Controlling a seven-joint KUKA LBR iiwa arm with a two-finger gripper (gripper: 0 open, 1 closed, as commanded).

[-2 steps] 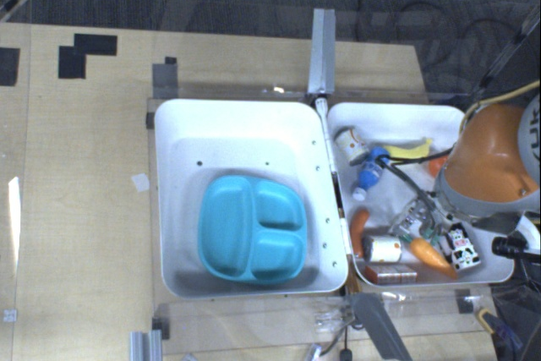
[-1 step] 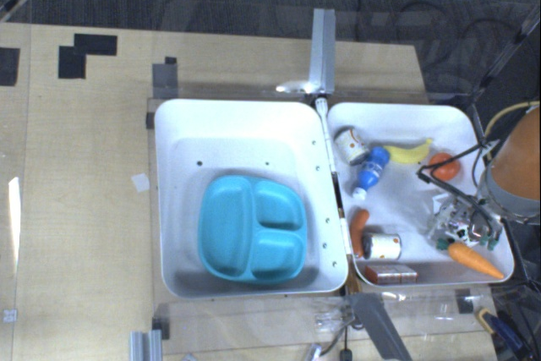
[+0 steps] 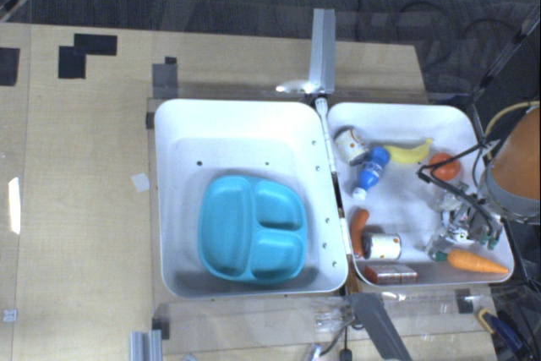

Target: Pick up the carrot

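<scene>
The carrot (image 3: 478, 263) is orange and tapered. It lies in the front right corner of the right bin (image 3: 397, 124), with its tip pointing right. My gripper (image 3: 454, 237) hangs just above and to the left of the carrot's thick end, close to it. The grey arm with its orange band (image 3: 516, 165) comes in from the right over the bin's edge. Nothing can be seen held in the gripper.
The right bin also holds a banana (image 3: 412, 151), a blue bottle (image 3: 370, 168), a small can (image 3: 349, 144), a red-orange fruit (image 3: 445, 167), a red pepper (image 3: 359, 223), a white can (image 3: 384, 246) and a brown bar (image 3: 390, 273). The left bin (image 3: 177, 182) bears a blue divided plate (image 3: 252, 226).
</scene>
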